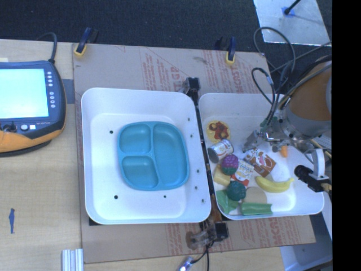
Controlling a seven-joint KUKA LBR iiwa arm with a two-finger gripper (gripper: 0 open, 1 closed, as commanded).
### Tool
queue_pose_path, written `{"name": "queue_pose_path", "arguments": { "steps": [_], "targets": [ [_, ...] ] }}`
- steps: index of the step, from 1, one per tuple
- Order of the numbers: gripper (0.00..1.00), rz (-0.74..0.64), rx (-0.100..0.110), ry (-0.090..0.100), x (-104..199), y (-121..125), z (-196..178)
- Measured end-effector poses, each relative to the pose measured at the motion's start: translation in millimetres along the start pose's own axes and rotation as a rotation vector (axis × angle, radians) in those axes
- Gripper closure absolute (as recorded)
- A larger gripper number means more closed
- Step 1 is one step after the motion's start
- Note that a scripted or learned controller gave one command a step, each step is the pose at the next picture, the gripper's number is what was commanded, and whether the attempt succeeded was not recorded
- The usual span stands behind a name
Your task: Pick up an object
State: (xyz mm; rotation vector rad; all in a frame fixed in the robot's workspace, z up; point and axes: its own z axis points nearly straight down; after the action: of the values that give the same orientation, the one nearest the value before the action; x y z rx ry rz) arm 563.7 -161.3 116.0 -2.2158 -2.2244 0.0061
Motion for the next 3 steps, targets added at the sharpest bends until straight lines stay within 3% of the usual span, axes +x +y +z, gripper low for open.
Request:
{"name": "queue_pose_path", "arguments": {
  "steps": [1,2,3],
  "targets": [
    [0.00,0.001,-0.002,0.002,-8.6,87.0,23.9],
    [0.00,0.001,-0.004,0.001,-51.5,92.6,-93.4],
    [0.00,-0.003,0.003,0.008,-30.1,19.9,25.1]
  ]
}}
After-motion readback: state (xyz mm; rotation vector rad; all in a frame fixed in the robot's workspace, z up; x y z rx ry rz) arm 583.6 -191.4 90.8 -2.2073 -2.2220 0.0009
